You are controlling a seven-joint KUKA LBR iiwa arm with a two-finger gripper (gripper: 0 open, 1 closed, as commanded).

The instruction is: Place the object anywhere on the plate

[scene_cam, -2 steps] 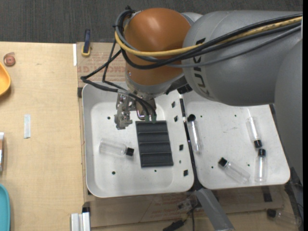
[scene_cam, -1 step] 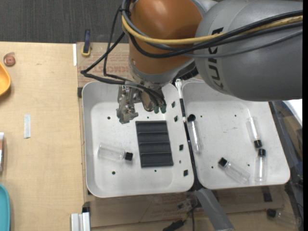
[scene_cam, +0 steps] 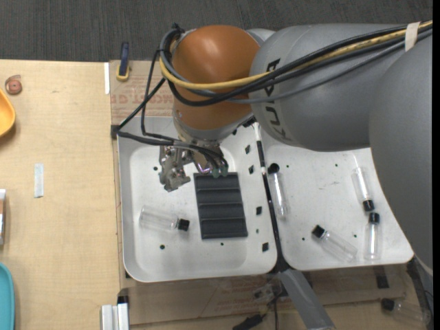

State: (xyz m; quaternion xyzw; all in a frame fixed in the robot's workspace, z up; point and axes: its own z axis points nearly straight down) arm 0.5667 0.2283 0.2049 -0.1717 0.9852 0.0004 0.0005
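Observation:
My gripper [scene_cam: 173,173] hangs over the upper left part of the left bin [scene_cam: 137,260], under the arm's orange band. A clear vial with a black cap [scene_cam: 163,221] lies on its side on the bin floor, a little below the gripper and apart from it. I see nothing held in the gripper. At the far left edge of the wooden bench, an orange dish [scene_cam: 4,115] and a teal dish [scene_cam: 4,295] each show only as a sliver.
The right bin [scene_cam: 302,253] holds several clear vials with black caps: one along its left wall [scene_cam: 276,190], two near its right side [scene_cam: 362,188], [scene_cam: 372,234] and one at the front [scene_cam: 333,242]. A small white strip [scene_cam: 38,181] lies on the wooden bench [scene_cam: 62,239].

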